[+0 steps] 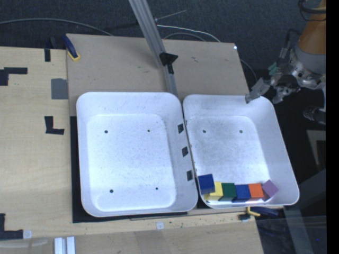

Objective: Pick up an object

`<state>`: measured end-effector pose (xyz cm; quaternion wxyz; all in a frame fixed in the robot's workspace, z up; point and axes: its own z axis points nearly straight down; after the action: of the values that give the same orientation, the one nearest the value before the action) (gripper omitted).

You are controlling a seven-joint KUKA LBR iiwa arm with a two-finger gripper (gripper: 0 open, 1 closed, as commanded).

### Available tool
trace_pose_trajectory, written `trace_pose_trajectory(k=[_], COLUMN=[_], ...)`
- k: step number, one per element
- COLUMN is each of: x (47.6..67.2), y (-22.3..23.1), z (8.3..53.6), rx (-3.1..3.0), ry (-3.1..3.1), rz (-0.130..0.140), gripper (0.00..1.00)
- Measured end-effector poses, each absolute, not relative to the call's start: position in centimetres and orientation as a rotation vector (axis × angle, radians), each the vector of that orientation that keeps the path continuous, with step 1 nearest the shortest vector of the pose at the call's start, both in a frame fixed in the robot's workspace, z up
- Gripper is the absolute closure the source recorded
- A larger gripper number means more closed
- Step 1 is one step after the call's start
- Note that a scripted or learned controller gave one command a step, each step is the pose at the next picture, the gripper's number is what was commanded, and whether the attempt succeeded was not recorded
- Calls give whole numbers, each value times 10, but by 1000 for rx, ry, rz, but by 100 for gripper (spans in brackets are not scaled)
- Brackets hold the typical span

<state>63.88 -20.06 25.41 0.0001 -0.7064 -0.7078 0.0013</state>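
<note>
I count six small blocks, all in the right bin (275,142), lined along its near edge. From the left: a blue block (206,182) which sits a little higher, on a yellow block (215,191) as far as I can judge, then a green block (228,190), a second blue block (242,191), an orange block (256,190) and a purple block (269,188) in the near right corner. They touch each other in a row, and the bin rim hides their lower parts, so I cannot see exact shapes.

There are two white bins. The left bin (85,142) shows only four dark dots on its floor; the right one shows two. Three small dark clips (184,151) sit where the rims meet.

The gripper (253,95) is at the far right corner of the right bin, over the rim, well apart from the blocks. It is small and blurred, so I cannot tell how the fingers stand. I see nothing between them. The arm (312,41) is cut off at the right edge.

A metal pole (151,30) crosses the bench (122,62) behind the bins.
</note>
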Motion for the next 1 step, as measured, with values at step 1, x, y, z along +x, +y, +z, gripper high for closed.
trace_pose_trajectory(k=[1], x=[620], y=[-204], z=[308], rx=[-2224], ry=[-2226], rz=[-3], gripper=[0])
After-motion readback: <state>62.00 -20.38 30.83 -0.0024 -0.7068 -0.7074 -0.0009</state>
